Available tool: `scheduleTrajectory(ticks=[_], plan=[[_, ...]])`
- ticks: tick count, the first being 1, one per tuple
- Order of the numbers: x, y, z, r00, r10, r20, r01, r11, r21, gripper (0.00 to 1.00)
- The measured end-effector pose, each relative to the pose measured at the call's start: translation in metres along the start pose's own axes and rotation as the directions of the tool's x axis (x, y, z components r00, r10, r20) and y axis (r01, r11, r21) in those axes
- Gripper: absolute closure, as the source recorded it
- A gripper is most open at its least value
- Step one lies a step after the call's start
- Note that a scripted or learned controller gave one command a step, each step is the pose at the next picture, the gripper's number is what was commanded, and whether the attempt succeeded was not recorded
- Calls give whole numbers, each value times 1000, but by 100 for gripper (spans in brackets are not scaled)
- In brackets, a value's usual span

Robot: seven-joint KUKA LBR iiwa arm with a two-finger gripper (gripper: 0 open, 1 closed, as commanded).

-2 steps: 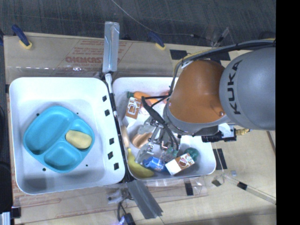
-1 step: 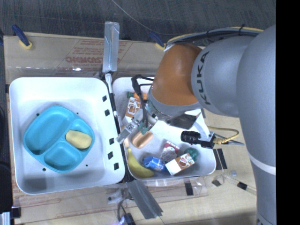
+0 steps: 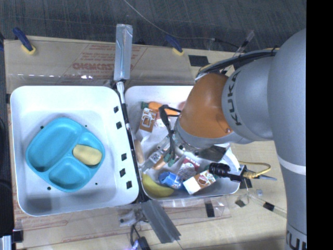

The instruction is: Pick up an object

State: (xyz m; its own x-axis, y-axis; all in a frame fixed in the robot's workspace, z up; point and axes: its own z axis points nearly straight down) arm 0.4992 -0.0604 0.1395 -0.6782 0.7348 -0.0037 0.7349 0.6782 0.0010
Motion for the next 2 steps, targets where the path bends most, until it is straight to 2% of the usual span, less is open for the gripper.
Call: scheduleTrajectory(ticks=[1, 2], plan=[[-37, -63, -77, 979, -204, 2, 204, 979, -1, 0], [-7, -35, 32, 1000, -31, -1, 31, 1000, -2, 0]])
